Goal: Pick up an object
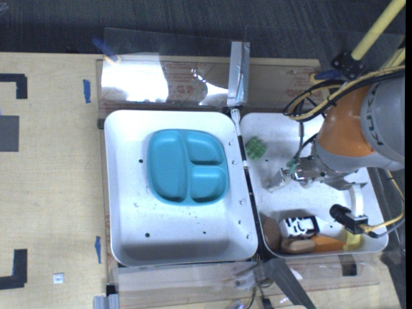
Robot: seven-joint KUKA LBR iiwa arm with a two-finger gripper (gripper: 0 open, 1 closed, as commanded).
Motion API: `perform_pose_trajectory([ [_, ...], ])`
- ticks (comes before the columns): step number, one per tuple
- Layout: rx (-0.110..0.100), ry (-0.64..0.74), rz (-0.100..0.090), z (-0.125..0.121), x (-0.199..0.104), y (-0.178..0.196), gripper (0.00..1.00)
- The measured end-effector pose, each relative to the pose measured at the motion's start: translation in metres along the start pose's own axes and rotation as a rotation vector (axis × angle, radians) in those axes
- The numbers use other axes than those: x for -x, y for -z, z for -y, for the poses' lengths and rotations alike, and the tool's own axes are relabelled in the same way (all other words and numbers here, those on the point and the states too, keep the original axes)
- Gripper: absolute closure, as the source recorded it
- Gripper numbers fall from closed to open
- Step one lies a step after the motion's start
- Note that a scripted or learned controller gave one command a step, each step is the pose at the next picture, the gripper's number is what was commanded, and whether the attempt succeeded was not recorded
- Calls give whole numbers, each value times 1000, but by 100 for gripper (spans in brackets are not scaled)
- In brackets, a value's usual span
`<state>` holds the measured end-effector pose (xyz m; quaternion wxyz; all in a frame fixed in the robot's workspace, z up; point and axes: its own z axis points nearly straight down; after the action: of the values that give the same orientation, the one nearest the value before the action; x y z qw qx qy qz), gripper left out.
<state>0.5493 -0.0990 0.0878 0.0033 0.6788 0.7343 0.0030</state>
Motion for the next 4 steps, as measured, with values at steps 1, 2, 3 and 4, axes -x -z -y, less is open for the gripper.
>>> perform_pose_trajectory([
  [1, -2, 12, 0, -9, 21, 0, 0],
  [2, -2, 139, 0, 9, -21, 99, 0],
  [3, -2, 377, 1, 5, 33, 0, 0],
  [4, -3, 185, -1, -48, 12, -1, 0],
])
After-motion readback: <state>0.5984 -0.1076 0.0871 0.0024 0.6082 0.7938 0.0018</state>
